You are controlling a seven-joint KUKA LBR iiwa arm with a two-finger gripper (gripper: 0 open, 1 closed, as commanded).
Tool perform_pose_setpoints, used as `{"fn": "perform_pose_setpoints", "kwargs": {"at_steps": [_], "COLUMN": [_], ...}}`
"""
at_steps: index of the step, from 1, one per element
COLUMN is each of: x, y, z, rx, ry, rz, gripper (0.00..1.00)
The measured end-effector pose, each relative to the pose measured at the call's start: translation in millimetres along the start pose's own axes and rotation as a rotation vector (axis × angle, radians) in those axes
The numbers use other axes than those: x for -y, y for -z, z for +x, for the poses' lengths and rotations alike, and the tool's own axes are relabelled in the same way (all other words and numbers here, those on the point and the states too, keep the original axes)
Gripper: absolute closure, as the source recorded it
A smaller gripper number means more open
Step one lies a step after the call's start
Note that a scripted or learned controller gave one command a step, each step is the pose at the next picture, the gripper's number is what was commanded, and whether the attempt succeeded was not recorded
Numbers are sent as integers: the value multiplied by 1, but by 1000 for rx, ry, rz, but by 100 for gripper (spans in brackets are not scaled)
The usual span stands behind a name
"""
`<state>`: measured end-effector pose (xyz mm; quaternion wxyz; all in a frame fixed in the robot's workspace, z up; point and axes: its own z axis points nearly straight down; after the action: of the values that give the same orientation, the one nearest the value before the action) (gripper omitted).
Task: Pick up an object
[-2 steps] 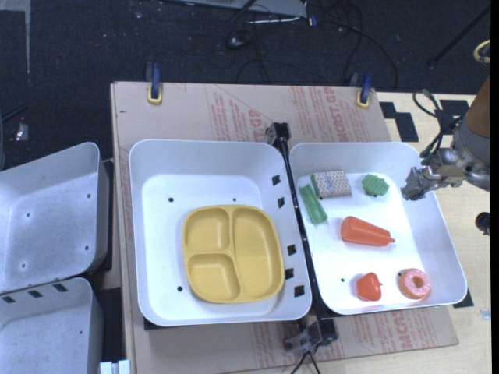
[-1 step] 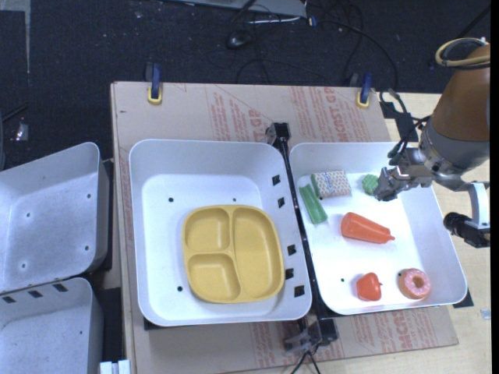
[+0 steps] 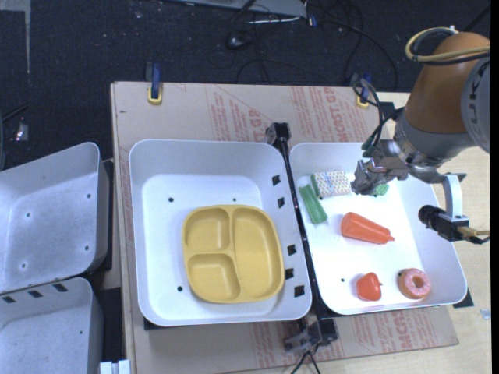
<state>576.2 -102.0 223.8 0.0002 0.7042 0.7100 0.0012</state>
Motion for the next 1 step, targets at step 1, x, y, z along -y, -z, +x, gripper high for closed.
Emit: {"fn": "perform_pose_setpoints", "kwargs": {"at_steps": [1], "x": [-4], "y": [7], "z": [46], "rx": [0], "ry": [0], "rz": [1], "gripper": [100]}}
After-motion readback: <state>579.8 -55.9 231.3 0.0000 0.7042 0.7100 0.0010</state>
